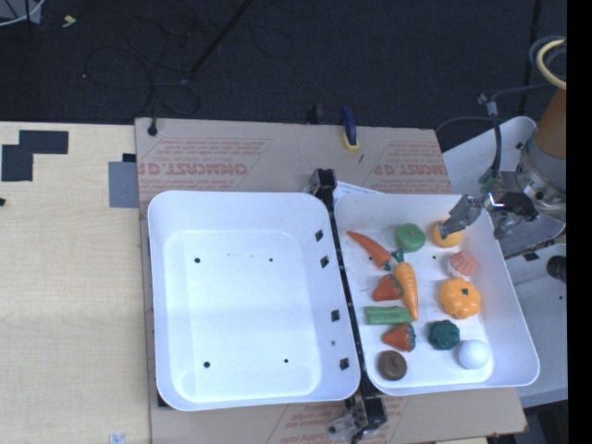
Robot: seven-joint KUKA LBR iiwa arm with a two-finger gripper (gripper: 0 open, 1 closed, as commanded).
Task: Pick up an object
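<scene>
Two shallow white plastic bins sit side by side on the bench. The left white bin (240, 303) has nothing to pick in it. The right white bin (518, 340) holds a heap of small toy foods, so that is where the arm must work.

The grey robot arm (546, 169) reaches in from the right. Its two-finger gripper (460, 217) hangs low over the top right corner of the right bin. The tip is right by a small yellow-orange round toy (446, 237) and looks like it touches it. I cannot tell how wide the claw is, or if it has hold of anything, because the tip is dark and small here.

The other toys lie close by. A green round toy (411, 238) sits just left of the yellow one. A long orange toy carrot (405, 287) lies in the middle, next to a red toy chili pepper (369, 246). A small orange toy pumpkin (460, 298) is near the right wall. A white ball (473, 353) and a brown round toy (393, 365) sit at the near end.

I think the arm is going for the yellow toy. It sits off by itself near the corner, so the claw has room. But the wall is close, and a round toy can roll away.
</scene>
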